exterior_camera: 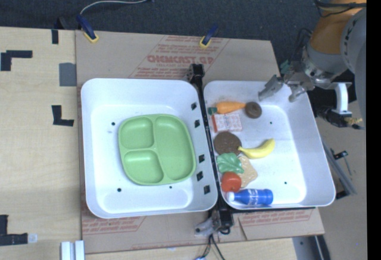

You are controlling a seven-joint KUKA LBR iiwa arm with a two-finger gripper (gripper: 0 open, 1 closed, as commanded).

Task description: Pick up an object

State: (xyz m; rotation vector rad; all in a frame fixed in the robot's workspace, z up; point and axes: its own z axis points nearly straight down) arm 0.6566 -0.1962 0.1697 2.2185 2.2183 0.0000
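My gripper (pixel 281 90) hangs over the far edge of the right bin (pixel 306 134), its two fingers spread apart with nothing between them. Below and left of it lie a small brown round piece (pixel 253 109) and an orange carrot (pixel 229 107). Further toward the front are a red-and-white packet (pixel 228 123), a dark brown disc (pixel 227 142), a yellow banana (pixel 259 149), a green leafy piece (pixel 228 163), a red tomato (pixel 231 182) and a blue bottle (pixel 253 197).
The left bin (pixel 98 134) holds a green divided plate (pixel 157 149). A black clamp strip (pixel 202 128) runs between the bins. Cardboard (pixel 172 56) lies under both bins, with yellow clips at its far edge.
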